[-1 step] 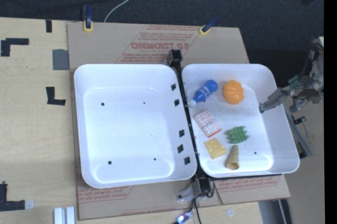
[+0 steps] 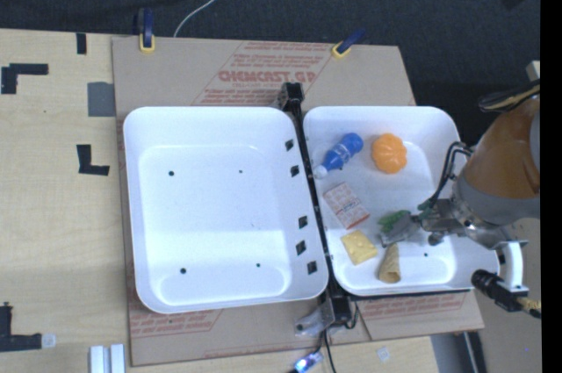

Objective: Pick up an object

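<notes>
The right bin (image 2: 439,127) holds a blue bottle (image 2: 342,151), an orange ball (image 2: 389,152), a red-and-white packet (image 2: 344,204), a yellow block (image 2: 357,247), a tan cone (image 2: 389,262) and a small green object (image 2: 392,221). My gripper (image 2: 406,226) reaches in from the right, low over the bin floor beside the green object. The green object lies right at the fingertips; I cannot make out whether it is gripped.
The left bin (image 2: 140,187) is beside the right one, split from it by a black divider (image 2: 303,187). Both rest on a cardboard sheet (image 2: 263,68) with clamps at its back edge. The arm's orange band (image 2: 509,156) hangs over the right bin's right rim.
</notes>
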`<state>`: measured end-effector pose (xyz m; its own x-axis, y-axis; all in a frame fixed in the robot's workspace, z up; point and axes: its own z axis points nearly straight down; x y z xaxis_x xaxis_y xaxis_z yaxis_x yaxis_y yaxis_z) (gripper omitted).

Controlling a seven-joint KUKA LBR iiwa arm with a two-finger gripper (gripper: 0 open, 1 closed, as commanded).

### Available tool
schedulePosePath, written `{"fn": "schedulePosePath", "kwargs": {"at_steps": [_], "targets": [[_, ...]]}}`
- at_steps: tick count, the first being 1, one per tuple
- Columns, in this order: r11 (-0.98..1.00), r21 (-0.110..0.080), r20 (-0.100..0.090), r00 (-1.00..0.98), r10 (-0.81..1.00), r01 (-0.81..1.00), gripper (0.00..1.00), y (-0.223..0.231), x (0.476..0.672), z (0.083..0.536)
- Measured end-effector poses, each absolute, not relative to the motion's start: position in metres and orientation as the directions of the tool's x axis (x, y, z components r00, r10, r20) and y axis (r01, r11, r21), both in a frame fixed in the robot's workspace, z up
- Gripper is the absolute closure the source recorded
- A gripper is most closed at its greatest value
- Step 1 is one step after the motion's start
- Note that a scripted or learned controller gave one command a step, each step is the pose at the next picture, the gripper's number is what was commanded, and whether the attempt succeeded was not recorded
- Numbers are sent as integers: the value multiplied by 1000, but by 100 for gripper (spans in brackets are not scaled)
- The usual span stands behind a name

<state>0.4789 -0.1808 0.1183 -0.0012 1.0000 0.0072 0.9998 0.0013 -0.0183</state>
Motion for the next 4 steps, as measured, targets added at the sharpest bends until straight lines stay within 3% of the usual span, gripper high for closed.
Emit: {"fn": "schedulePosePath", "kwargs": {"at_steps": [1, 2, 3, 4], "targets": [[2, 3, -2, -2, 1000, 1000, 0, -129, 485, 85], [3, 3, 5, -3, 1000, 1000, 100, -128, 486, 98], [9, 15, -1, -9, 1000, 1000, 100, -85, 540, 239], [7, 7, 1, -7, 1000, 1000, 100, -38, 545, 316]]}}
